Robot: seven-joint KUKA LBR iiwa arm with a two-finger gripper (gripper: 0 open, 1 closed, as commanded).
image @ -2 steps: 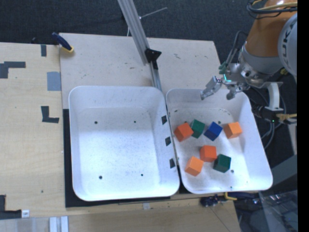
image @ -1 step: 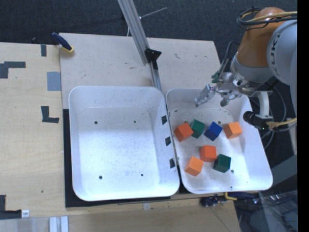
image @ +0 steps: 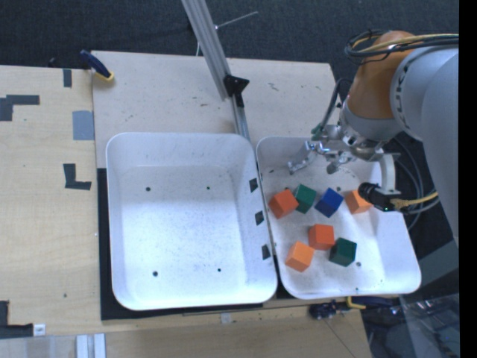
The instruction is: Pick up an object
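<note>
The right bin [image: 391, 274] holds several small cubes. An orange cube [image: 282, 202], a green cube [image: 304, 198], a blue cube [image: 329, 201] and another orange cube [image: 358, 201] lie in a row. Nearer the front are an orange cube [image: 321, 236], a dark green cube [image: 343, 251] and an orange cube [image: 300, 256]. My gripper [image: 314, 167] hangs over the far end of this bin, just behind the row. It is open, and nothing sits between its fingers.
The left bin [image: 119, 200] stands beside the right one, with a dividing wall between them. A slanted metal pole [image: 212, 43] rises behind the bins. A blue and yellow clamp [image: 97, 66] lies on the bench at the far left.
</note>
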